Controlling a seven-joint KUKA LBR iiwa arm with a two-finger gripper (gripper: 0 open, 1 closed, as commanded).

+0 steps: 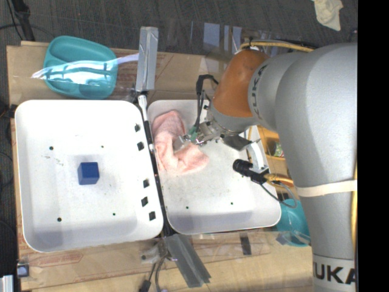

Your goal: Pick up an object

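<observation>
While the blue block (89, 173) sat alone in the left bin (36, 224), the jaws (193, 137) hung over the pink cloth (173, 145) at ten o'clock in the right bin (225, 215), their grip impossible to tell.

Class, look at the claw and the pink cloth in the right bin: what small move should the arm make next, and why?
Probably a short descent onto the pink cloth. The claw sits at the cloth's right edge in the right bin, and the view does not show fabric between its fingers, so a lift now would likely come up bare. The blue cube lies far off in the left bin.
</observation>
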